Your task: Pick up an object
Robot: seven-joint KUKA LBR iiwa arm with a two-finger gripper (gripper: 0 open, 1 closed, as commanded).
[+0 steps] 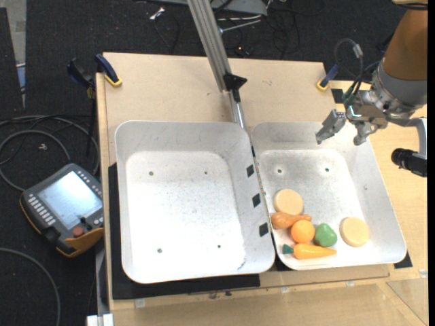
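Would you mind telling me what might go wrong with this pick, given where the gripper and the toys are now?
1. The orange ball, green piece and carrot sit packed together, so the open gripper may well nudge neighbours or close on two.
2. That cluster lies near the right bin's front wall, which could block a finger.
3. The two flat tan discs look low and may slip out.
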